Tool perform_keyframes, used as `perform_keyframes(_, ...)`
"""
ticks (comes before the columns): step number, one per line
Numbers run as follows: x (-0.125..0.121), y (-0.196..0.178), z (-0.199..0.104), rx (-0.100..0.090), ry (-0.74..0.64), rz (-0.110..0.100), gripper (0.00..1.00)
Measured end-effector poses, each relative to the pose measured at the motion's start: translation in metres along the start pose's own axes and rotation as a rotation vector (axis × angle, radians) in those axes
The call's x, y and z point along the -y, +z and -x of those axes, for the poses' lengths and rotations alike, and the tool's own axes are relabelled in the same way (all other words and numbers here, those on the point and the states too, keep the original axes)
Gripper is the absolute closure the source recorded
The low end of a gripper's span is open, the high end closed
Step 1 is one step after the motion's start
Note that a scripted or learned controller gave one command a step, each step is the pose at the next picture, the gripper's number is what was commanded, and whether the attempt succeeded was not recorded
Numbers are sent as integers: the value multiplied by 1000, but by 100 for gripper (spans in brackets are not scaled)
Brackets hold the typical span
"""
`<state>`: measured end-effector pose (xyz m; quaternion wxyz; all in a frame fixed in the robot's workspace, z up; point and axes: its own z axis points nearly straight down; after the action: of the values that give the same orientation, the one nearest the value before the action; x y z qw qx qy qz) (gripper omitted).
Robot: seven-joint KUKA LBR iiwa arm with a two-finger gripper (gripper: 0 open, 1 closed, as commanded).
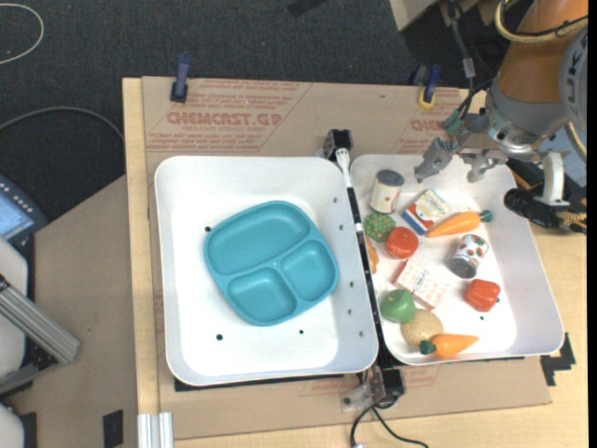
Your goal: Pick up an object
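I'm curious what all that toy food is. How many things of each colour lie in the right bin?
Orange: 2, carrot, carrot
Red: 2, tomato, pepper
Green: 2
Tan: 1, potato
Cans: 2
Boxes: 2
Total: 11

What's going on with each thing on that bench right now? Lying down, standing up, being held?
Gripper: hovering above the right bin's far edge, nothing between its fingers.
Blue tray: lying flat in the left bin, compartments up.
White cup: standing upright in the right bin.
Can: tipped on its side.
Carrot: lying flat.
Second carrot: lying flat at the near edge.
Red pepper: resting loose.
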<state>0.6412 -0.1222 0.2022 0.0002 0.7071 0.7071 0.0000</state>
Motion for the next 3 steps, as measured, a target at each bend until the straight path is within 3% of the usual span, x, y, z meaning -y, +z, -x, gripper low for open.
perform_keyframes(1,41,88,-4,-3,2,-11,0)
perform_keyframes(2,38,65,43,3,4,4,0)
perform_keyframes(3,-7,43,106,6,3,6,0)
